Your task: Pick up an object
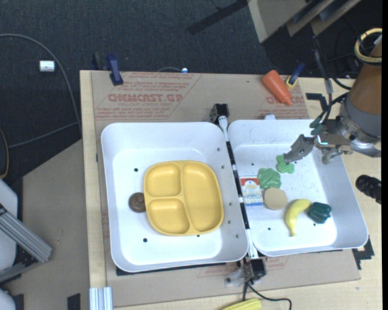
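Grey gripper (301,147) is hovering over your right white bin (339,181).
It's poised beside the small green leafy toy (285,164); you cannot tell its state.

- Under the bench you see dark carpeted floor (54,24), with a thin white cable (65,79) curving across it to a small white block (47,65).
- The bench top is a tan board (151,97) printed with red lettering.
- At your lower left, a grey metal rail (21,233) runs at a slant.
- Top right, a beige piece of furniture (291,15) juts in.
- The light is even and soft.
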Tool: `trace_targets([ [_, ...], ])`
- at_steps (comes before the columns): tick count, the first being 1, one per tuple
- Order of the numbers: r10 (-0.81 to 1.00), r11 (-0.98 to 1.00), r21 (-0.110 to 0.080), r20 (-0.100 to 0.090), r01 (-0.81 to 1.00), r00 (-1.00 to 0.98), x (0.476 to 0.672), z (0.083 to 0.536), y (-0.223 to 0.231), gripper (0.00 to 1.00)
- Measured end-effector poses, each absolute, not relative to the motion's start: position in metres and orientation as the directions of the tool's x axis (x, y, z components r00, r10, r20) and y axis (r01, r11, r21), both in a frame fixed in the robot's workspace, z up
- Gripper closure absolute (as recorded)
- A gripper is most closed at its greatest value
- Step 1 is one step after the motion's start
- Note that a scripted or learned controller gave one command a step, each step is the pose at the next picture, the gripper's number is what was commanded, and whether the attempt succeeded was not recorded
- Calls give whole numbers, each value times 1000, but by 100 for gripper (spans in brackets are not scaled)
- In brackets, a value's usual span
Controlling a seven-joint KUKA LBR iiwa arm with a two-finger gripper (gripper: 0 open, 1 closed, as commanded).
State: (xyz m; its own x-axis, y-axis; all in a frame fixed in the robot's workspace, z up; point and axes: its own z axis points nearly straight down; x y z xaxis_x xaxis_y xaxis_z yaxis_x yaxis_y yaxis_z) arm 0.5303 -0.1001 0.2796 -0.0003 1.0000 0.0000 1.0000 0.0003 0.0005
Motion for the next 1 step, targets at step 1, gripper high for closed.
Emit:
trace_targets([
  [1, 1000, -1, 0, 0, 1000, 1, 499, 177, -148, 0],
])
